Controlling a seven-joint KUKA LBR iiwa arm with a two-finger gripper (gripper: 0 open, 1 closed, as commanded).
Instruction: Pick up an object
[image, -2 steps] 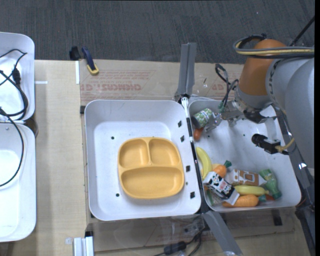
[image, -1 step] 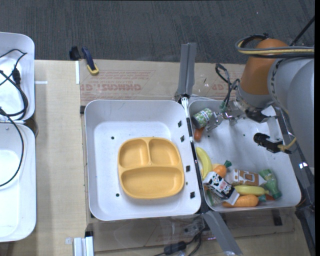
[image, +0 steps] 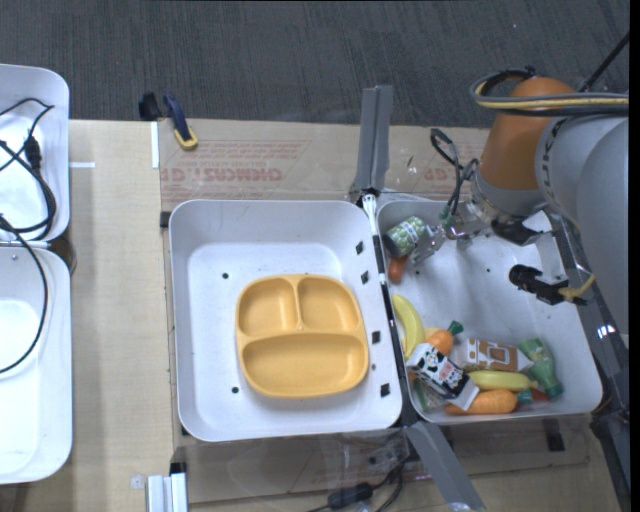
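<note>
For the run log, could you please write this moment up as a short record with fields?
left bin: holds a yellow divided plate
right bin: toy food heaped at its near end
near-end items: banana, cow-print carton, brown carton, carrot
far corner: green can
gripper: low in the right bin's far end, beside the green can
grasp: not evident

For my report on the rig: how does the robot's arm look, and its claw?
The thick rounded grey arm carries a wide orange band above the wrist. Black and yellowish cables loop over it. The small metallic claw has thin fingers.
</note>
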